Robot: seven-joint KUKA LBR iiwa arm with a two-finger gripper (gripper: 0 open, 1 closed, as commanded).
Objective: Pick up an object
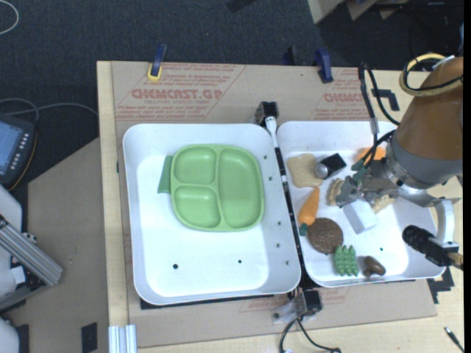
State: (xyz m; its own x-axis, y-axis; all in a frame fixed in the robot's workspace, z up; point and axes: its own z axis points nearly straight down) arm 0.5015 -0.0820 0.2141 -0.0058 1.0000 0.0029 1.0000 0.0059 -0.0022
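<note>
My gripper hangs low over the middle of the right bin, with the grey arm and its orange band coming in from the right. Directly below and beside it lie a pale grey block and a small tan piece. An orange carrot lies just to its left. A brown round disc sits in front of the carrot. A tan slab and a black object with a silver end lie toward the bin's back left. A green toy and a small brown lump rest near the front wall.
The left bin holds a green divided plate in its upper middle. An orange item peeks out behind the wrist at the back of the right bin. The two bins meet along a ridge.
</note>
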